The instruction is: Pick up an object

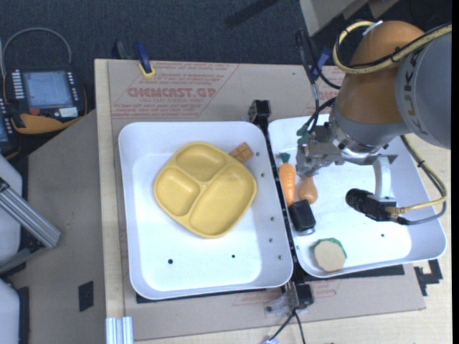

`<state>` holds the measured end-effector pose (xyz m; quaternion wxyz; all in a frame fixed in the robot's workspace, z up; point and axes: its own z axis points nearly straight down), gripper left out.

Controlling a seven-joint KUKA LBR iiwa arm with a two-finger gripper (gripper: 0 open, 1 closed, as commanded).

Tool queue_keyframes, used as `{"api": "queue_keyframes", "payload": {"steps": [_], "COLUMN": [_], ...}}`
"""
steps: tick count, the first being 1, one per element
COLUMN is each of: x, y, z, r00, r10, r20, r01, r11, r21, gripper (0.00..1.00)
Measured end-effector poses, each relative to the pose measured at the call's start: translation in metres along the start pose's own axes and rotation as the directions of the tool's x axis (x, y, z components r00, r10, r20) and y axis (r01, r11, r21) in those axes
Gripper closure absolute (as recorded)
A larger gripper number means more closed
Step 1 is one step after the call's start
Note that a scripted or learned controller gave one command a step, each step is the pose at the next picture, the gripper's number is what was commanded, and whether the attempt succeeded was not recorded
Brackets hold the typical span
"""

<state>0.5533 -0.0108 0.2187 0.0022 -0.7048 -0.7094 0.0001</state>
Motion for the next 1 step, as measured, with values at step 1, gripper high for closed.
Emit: {"api": "queue_keyframes", "payload": {"steps": [1], "x": [0.0531], "y": [0.0003], "z": [0.0069], "r00": [1.000], "r10": [0.001], "r20": [0.001], "r01": [-0.001], "r11": [1.000], "r21": [0.000], "gripper": [1.00]}}
